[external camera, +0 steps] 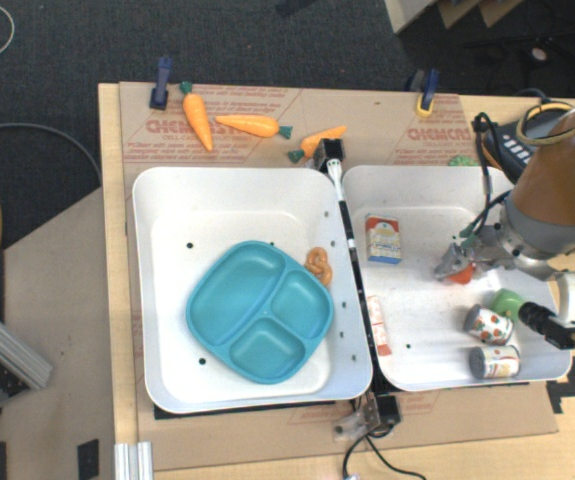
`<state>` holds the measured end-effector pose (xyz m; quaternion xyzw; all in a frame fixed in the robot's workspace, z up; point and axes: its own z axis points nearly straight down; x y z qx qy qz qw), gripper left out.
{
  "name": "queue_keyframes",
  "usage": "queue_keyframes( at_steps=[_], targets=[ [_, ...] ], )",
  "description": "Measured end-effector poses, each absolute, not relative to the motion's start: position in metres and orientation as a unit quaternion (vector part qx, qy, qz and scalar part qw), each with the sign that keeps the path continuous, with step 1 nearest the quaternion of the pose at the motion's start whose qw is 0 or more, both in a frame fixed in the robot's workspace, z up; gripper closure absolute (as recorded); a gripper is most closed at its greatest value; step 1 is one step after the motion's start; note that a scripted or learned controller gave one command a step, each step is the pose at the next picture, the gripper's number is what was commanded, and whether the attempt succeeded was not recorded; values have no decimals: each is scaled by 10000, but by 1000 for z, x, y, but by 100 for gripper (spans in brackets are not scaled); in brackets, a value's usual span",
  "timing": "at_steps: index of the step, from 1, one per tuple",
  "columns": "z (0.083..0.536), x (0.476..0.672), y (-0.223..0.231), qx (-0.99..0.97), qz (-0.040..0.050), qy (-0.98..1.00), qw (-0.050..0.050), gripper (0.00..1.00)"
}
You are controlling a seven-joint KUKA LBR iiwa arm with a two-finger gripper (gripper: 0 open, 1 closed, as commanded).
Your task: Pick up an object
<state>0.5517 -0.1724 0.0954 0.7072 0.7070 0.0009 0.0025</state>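
Hand [455, 265] sits low in the right bin [417, 368], and we cannot tell whether it is spread or pinching anything. A small red object [461, 277] lies right beneath its tip, seemingly touching it. Just beyond the hand, toward the divider, lies a red-and-white carton [383, 240]. Nearer the front edge we see a green piece [508, 302] and two small cans [490, 323] [494, 362] close together. Far across, the left bin [167, 218] holds a teal divided plate [259, 311] and a pretzel [318, 264]. To do this step well, we judge we should centre over the red object, close fully, then lift straight up.
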Motion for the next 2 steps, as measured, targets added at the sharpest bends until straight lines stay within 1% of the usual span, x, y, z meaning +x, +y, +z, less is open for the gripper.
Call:
queue_keyframes(
  at_steps=[1, 2],
  targets=[
    [191, 578, -77, 7028, 53, 7113, 35, 100],
    [205, 570, -8, 7041, 22, 7101, -1, 100]
  ],
)
